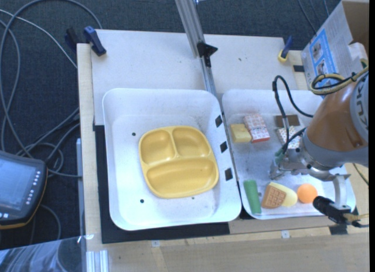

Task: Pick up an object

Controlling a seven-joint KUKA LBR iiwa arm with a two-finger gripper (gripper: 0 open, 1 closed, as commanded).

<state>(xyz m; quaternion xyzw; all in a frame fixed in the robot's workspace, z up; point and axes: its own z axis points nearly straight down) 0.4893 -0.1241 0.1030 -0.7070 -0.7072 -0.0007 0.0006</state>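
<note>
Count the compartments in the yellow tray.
3. The yellow tray in the left bin has two small compartments along its far side and one long one nearest the camera.

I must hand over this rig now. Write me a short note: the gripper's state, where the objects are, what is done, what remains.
Gripper: low over the right bin, near its middle; open or shut cannot be told, and nothing shows in it.
Right bin holds: yellow block and red-patterned box at the far side; green stick, wafer-like piece and orange ball along the near edge.
Left bin: yellow divided plate.
Done: no pick confirmed.
Left: grasp and lift one object.
</note>
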